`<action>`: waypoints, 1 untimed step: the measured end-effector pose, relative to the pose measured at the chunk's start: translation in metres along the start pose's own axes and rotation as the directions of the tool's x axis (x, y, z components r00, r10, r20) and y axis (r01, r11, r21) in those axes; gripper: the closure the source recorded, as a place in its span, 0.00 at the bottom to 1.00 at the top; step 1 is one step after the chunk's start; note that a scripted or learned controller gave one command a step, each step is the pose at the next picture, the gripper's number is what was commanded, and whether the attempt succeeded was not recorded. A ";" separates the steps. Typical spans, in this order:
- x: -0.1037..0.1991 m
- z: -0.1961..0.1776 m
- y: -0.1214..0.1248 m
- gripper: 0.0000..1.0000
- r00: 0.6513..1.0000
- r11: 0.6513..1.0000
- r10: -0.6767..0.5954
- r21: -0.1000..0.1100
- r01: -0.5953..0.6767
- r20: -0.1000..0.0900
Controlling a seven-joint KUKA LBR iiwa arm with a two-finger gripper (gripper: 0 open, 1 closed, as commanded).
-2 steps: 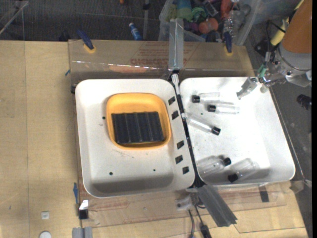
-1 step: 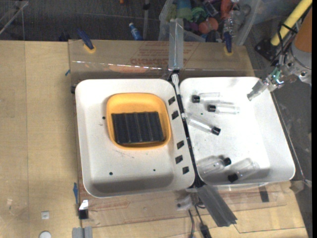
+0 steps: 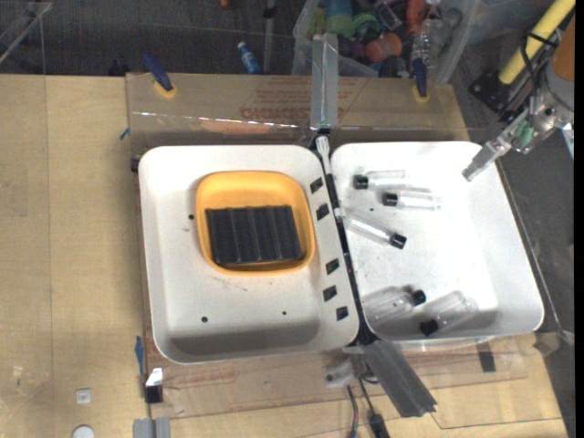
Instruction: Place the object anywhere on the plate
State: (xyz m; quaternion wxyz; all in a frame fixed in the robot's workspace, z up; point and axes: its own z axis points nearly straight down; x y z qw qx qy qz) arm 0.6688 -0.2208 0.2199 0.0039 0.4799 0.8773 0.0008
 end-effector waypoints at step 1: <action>0.000 -0.009 0.000 0.00 0.980 0.980 -0.198 -0.001 0.198 0.001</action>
